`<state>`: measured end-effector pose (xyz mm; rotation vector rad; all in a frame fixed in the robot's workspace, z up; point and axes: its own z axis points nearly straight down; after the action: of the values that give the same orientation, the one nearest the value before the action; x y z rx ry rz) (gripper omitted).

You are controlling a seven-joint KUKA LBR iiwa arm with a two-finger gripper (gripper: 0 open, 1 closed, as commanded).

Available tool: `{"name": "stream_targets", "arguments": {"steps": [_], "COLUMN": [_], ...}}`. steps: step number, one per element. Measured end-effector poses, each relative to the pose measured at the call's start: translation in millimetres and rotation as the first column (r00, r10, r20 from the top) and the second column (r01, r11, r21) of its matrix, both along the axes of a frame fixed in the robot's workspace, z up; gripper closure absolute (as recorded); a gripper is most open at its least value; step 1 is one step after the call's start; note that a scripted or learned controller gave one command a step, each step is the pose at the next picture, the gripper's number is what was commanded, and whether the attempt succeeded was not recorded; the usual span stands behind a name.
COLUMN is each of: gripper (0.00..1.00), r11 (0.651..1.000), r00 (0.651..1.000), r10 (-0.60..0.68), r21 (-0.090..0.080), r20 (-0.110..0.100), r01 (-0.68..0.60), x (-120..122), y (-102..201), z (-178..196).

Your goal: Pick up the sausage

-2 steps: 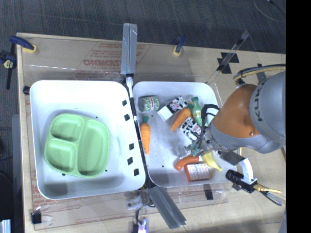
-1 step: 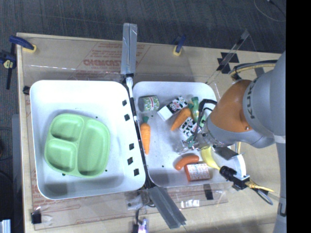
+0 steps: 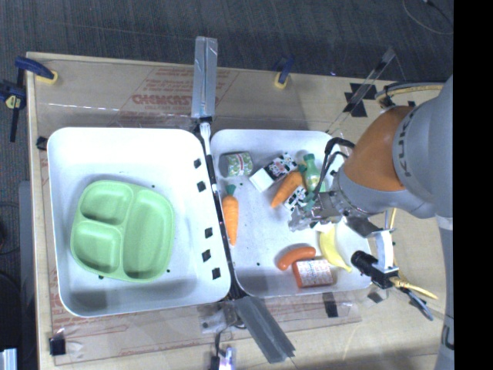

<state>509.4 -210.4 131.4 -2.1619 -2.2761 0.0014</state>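
The sausage (image 3: 296, 256), short and orange-red, lies near the front of the right bin (image 3: 254, 280), just left of a banana. My gripper (image 3: 303, 215) hangs low over the middle of that bin, a little behind the sausage and apart from it. Nothing of the sausage is hidden. The arm's grey body with its orange band (image 3: 375, 160) reaches in from the right.
Around the sausage lie a banana (image 3: 333, 247) and a red-labelled can (image 3: 314, 273). Farther back are two carrots (image 3: 229, 218) (image 3: 286, 189), a small tin (image 3: 237, 163), a white box (image 3: 269, 173) and a green bottle (image 3: 310, 166). The left bin holds a green divided plate (image 3: 123, 228).
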Motion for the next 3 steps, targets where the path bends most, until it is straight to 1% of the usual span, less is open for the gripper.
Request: {"name": "stream_targets", "arguments": {"steps": [1, 2, 3], "gripper": [0.0, 0.0, 0.0], "r11": [1.0, 0.988, 1.0], "r00": [1.0, 0.988, 1.0], "r10": [0.0, 0.156, 0.032], "r21": [0.001, -0.002, 0.001], "r20": [0.0, 0.004, -0.001], "r01": [0.0, -0.156, -0.032], "x": [0, -32, -33], "y": [0, -1, 1], "z": [0, 141, -22]}}
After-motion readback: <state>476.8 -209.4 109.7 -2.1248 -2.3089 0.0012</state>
